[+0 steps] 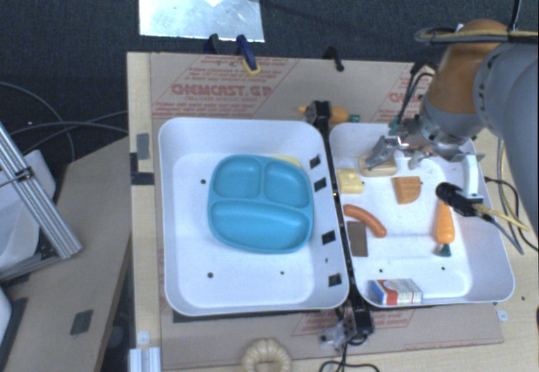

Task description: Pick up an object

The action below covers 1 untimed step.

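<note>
- The table (pixel 168 76) carries two white bins side by side; the left bin (pixel 189 278) holds a blue tray (pixel 259 202) near its middle, flat and well clear of the walls
- The right bin (pixel 488 273) holds the loose items, so any pick is likely from here
- The arm (pixel 480 76) reaches in over the right bin's far right corner, and the tool (pixel 402 147) sits low near the bin's far edge
- The tool is just over a pale wedge (pixel 379 164), which lies near the far left part of the right bin; whether it touches is unclear
- I cannot tell if the tool is apart or together, and nothing clearly shows between its tips, so I judge no grasp yet
- The wedge seems the target, since the tool is nearest to it
- A yellow block (pixel 350 183) lies against the dividing wall, a brown slice (pixel 407 189) sits near the middle, a sausage (pixel 365 220) lies beside a dark bar (pixel 357 237)
- A carrot (pixel 445 223) lies towards the right edge, a small box (pixel 396 291) at the near edge
- Risk: the wedge may slide away from a closing tool
</note>
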{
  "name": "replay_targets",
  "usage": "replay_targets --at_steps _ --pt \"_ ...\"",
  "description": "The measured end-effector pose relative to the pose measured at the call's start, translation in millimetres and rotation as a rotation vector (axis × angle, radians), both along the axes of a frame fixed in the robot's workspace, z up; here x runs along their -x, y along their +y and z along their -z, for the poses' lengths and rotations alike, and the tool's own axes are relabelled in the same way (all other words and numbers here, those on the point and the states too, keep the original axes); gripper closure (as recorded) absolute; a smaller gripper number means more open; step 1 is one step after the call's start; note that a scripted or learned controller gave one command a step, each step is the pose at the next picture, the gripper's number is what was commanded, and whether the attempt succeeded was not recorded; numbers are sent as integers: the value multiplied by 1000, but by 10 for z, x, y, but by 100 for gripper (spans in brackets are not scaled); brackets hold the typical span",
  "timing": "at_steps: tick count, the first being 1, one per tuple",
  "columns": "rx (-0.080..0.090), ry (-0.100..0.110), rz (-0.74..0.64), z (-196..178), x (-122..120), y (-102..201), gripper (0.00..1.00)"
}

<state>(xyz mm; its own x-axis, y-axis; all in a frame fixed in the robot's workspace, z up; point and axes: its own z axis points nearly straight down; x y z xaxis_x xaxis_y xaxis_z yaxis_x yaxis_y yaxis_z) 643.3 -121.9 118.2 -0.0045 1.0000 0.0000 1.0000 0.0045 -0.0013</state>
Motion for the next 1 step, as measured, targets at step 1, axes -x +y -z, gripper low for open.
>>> replay_targets --at_steps 1 --pt "0 0 0 351 -3 6 0"
